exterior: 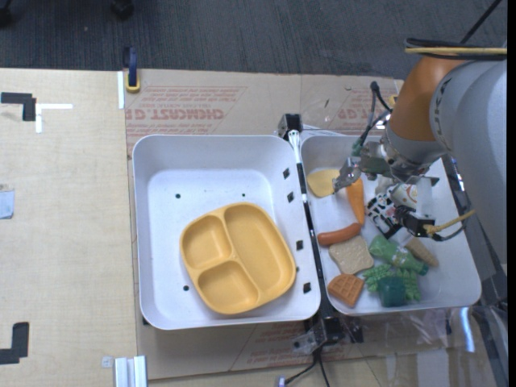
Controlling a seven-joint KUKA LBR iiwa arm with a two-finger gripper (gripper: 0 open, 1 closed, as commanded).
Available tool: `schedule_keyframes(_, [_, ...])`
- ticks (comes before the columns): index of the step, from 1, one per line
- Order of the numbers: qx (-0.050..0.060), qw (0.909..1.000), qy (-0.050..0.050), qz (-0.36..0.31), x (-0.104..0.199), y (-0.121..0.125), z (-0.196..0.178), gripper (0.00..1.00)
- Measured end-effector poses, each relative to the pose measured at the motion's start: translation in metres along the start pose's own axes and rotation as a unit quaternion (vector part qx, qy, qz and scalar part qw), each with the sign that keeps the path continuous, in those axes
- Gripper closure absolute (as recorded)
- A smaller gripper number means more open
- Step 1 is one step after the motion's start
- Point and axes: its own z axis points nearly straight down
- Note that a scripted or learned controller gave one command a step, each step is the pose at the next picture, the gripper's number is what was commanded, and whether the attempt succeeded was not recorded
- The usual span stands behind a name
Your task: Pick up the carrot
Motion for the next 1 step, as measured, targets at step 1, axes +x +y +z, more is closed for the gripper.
schedule_keyframes(1, [0.000,1.0000,-0.001,-0.003,-0.0003,0.0005,-0.0094,1.00])
